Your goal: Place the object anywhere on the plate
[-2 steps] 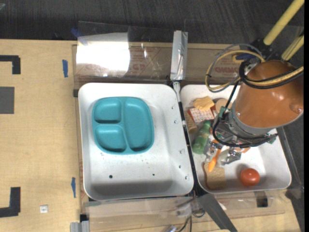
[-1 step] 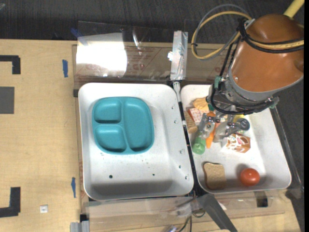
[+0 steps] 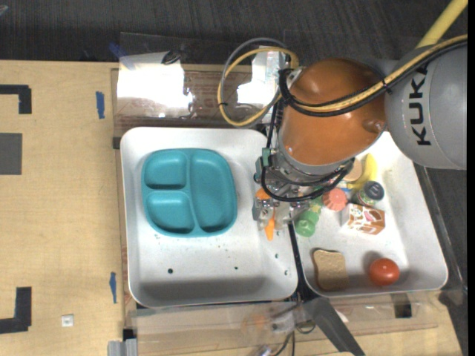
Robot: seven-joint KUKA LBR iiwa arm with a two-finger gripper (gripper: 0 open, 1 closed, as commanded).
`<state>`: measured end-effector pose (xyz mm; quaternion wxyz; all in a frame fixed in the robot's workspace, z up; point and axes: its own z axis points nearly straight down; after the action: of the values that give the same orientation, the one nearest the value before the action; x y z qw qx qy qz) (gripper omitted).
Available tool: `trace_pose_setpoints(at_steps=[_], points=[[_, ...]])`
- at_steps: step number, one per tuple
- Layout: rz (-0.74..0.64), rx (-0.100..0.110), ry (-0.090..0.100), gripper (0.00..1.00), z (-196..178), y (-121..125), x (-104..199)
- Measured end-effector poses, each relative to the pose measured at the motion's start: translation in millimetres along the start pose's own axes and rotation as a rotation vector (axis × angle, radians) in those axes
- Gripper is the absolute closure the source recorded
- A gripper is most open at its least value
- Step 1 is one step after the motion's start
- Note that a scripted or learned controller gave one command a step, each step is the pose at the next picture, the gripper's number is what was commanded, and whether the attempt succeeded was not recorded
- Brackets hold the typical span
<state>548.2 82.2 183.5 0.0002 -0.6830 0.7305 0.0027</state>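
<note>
I am hovering my gripper over the divider beside the small orange object, grip state unclear, and should carry it level toward the teal plate.

The grey arm reaches in from the right side of the camera view; its orange band sits above the wrist and faces the camera; a yellow cable and black cables run along the arm and loop near the wrist; the gripper points downward below the orange part; the wrist is nearly vertical.
</note>
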Motion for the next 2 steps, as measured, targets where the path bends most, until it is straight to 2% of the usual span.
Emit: trace_pose_setpoints(at_steps=[1, 2], points=[[-0.028, 0.016, -0.005, 1.0, -117, -52, -89], [0.029, -0.001, 0.002, 1.0, -15, -29, -36]])
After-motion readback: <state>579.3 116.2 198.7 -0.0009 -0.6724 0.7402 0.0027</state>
